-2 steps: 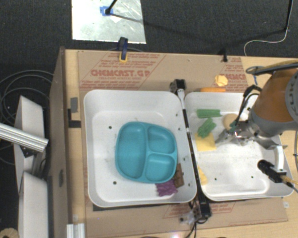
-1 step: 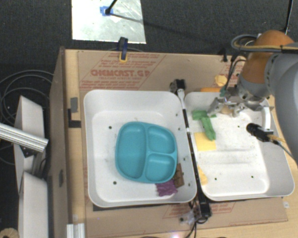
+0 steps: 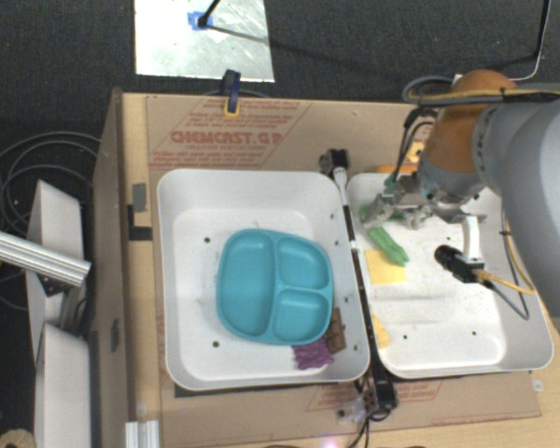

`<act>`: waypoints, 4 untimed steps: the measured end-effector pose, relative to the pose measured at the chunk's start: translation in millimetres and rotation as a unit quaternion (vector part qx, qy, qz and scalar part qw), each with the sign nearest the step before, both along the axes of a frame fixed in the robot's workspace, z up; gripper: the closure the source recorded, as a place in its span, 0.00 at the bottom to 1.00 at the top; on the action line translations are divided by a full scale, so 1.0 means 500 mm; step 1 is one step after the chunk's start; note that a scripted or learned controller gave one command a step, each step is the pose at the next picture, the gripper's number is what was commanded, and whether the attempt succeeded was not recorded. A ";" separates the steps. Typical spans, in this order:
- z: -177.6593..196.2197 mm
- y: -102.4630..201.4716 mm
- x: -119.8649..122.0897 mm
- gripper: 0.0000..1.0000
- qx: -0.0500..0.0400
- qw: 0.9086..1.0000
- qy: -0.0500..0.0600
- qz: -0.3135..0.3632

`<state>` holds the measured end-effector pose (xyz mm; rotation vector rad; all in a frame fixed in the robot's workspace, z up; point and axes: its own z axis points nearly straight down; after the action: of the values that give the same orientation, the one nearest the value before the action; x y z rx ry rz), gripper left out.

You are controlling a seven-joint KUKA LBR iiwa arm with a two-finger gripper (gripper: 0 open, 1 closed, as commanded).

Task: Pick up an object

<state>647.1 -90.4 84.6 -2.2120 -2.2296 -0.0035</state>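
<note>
Green object [image 3: 388, 245] lies in the right bin [image 3: 467, 343], just below the fingers [image 3: 392, 209]; their state unclear.

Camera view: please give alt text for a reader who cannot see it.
The grey arm's gripper hovers over a green object in the right bin. The left bin holds a blue divided plate and a purple item.

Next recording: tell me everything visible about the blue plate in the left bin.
The blue plate is a turquoise, rounded, plastic-looking divided dish with three compartments: one large on its left, two smaller on its right. It lies flat, face up and slightly rotated, in the left bin, toward the front right. Nothing sits in its compartments. A purple item and a brown piece lie against its lower right edge.
</note>
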 end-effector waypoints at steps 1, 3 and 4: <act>-0.001 0.002 -0.065 0.00 -0.001 1.000 0.001 -0.004; 0.000 -0.093 -0.230 0.00 -0.002 1.000 -0.001 -0.004; -0.002 -0.078 -0.293 0.00 -0.001 1.000 0.001 -0.004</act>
<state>500.8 -129.3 83.7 -2.2198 -2.2204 0.0009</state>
